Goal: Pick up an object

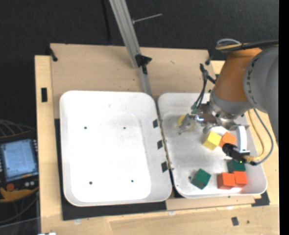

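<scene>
A pale wooden bench (pixel 95 67) carries two shallow white plastic bins side by side — the left bin (pixel 108 148) and the right bin (pixel 183 153), their inner rims nearly touching. Under them lies a black mat (pixel 110 210), showing along the front edge. A slanted grey metal post (pixel 130 33) rises from the bench behind the bins.

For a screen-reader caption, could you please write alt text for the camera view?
A grey arm with an orange band reaches from the right over the right white bin, its hand low near the bin's upper left. That bin holds a yellow block, a green block and orange blocks; the left white bin sits alongside.
</scene>
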